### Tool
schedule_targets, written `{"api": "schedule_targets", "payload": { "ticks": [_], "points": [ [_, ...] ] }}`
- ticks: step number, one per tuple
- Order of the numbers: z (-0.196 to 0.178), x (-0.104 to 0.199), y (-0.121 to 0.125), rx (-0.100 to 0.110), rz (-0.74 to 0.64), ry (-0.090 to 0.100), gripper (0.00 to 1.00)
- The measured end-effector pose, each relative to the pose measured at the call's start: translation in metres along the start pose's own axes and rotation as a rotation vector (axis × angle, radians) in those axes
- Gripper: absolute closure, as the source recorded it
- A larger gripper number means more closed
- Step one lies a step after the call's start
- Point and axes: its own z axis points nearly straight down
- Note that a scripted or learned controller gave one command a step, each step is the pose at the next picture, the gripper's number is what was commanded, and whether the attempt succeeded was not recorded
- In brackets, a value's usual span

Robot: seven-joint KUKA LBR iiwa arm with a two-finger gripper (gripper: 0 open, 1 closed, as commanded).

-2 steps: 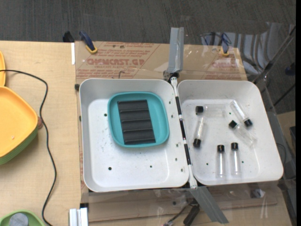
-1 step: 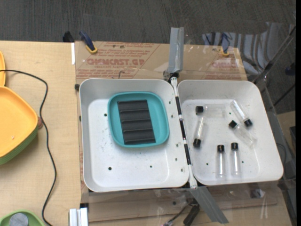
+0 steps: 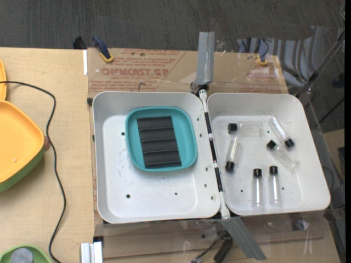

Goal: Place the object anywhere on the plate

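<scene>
Clear vials [image 3: 256, 186] with black caps lie scattered in the right bin [image 3: 307, 147]: two side by side nearest, one [image 3: 232, 155] by the divider, more behind. None touches the plate. In the left bin [image 3: 109, 163] sits the teal plate [image 3: 188, 141], a black ribbed insert [image 3: 158, 141] on it. Left on the surface [image 3: 66, 201], yellow dishes [image 3: 16, 147] and a black cable [image 3: 52, 147]. I cannot tell the tool's state.

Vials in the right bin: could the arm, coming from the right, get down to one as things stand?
Probably yes. The clear vials lie loose on the right bin floor, nothing covering them; the pair nearest the front lies side by side, apart from the rest.
</scene>
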Motion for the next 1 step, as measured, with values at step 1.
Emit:
{"api": "schedule_targets", "payload": {
  "ticks": [1],
  "points": [
    [-0.0002,0.0140,0.0029,0.000,0.000,0.001,0.00]
  ]
}}
